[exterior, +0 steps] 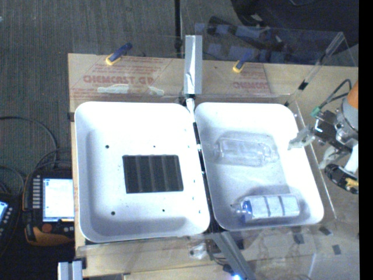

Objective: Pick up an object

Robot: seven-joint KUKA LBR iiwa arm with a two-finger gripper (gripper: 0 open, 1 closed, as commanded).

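A clear plastic bottle (246, 150) lies on its side in the upper middle of the right bin (256, 116). A second clear bottle with a blue cap and a pale label (268, 207) lies on its side near that bin's front wall. The arm comes in at the right edge of the view, and my gripper (304, 136) hovers over the right bin's right rim. It is right of the upper bottle and apart from it, and nothing shows in its hold.
The left bin (93, 156) has a dark ribbed rectangle (152, 173) on its floor. A metal post (192, 66) stands behind the seam between the bins. Cables and arm parts (341, 177) crowd the bench right of the right bin.
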